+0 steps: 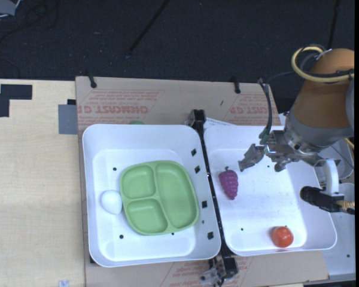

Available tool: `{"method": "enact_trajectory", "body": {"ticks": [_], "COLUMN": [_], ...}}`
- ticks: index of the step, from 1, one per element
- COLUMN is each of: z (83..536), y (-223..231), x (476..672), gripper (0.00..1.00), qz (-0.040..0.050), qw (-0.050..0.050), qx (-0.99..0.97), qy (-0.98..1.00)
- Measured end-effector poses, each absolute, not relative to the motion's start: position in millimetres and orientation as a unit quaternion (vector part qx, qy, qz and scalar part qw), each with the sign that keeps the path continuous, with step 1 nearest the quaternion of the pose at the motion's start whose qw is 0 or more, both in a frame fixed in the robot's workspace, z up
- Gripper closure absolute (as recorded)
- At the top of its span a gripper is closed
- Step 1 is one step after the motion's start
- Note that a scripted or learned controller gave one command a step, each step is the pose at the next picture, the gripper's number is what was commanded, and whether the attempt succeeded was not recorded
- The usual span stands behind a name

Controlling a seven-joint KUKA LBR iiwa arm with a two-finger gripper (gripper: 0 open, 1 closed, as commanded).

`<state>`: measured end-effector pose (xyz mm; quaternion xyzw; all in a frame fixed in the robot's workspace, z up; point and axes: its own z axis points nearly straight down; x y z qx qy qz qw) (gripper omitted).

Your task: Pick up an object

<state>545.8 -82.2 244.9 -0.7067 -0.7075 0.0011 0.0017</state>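
— Any legible markings?
— Mirrored red print on the cardboard (167, 103), unreadable.
— End effector (251, 158)?
— Hovering above the right bin (323, 244), finger state indeterminable. Purple grapes (229, 183) are lying just beside it, tomato (282, 236) nearer the front.

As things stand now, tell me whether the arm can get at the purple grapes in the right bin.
Probably yes. The grapes lie alone on the open floor of the right bin, with the gripper hovering just up and to their right. The tomato sits far off near the front corner, so nothing blocks the way.
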Motion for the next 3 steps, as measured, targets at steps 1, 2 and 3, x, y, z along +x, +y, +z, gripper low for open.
{"method": "enact_trajectory", "body": {"ticks": [1, 2, 3], "z": [181.4, 117.5, 86.0], "y": [-82.7, -81.0, -80.0], "x": [539.3, 536.7, 536.1], "gripper": [0.00, 0.00, 0.00], "qz": [0.0032, 0.0023, 0.0015], "qw": [0.004, 0.003, 0.002], "qx": [-0.707, -0.707, -0.707], "qy": [-0.707, -0.707, -0.707]}}
